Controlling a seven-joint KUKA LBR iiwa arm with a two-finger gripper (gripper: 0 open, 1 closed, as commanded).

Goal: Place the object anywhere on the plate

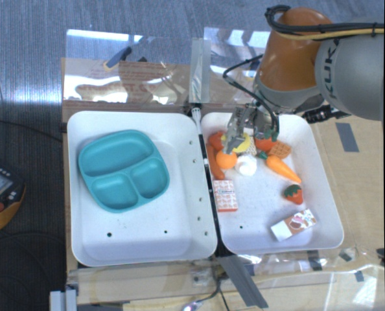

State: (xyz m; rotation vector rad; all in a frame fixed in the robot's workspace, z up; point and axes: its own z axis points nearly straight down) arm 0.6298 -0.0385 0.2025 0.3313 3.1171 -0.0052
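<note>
The pincer (239, 137) hangs over the right bin's (322, 173) far-left food pile; I cannot tell its state. The carrot (282, 168) lies long-axis diagonal, tip pointing near-right. The teal plate (122, 170) sits in the left bin (89, 238).

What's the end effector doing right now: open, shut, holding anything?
End effector: down among the toy food at the back of the right bin; open or shut cannot be told, and no item is clearly between its tips.

A brown bench (354, 173) spans the middle of the frame (cardboard-coloured where bare). Directly on it sit two white bins, touching side by side: the left bin (131, 238) and the right bin (322, 193).
</note>
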